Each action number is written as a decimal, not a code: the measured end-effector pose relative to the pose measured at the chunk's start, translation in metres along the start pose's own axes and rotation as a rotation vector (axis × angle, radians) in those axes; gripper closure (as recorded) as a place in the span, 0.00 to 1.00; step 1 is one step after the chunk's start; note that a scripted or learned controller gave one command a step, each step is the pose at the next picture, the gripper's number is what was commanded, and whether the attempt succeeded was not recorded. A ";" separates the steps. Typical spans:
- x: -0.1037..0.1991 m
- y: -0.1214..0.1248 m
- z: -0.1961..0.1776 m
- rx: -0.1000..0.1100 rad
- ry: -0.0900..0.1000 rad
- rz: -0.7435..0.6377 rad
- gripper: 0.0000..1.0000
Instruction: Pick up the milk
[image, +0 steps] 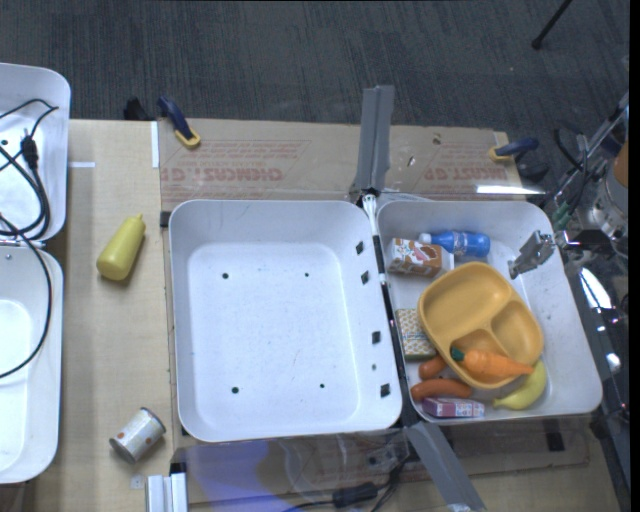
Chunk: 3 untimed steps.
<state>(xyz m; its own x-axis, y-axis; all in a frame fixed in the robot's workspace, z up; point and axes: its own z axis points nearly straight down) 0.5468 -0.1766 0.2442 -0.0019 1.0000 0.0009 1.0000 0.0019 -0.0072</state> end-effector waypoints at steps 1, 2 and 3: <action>-0.025 0.015 0.144 -0.003 0.000 -0.066 0.00; 0.009 -0.035 0.144 -0.042 -0.032 -0.231 0.00; 0.029 -0.007 0.150 -0.015 -0.010 0.399 0.00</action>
<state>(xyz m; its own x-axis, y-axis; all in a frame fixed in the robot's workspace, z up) 0.5385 -0.1479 0.0939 0.3868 0.9221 -0.0087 0.9222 -0.3867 0.0096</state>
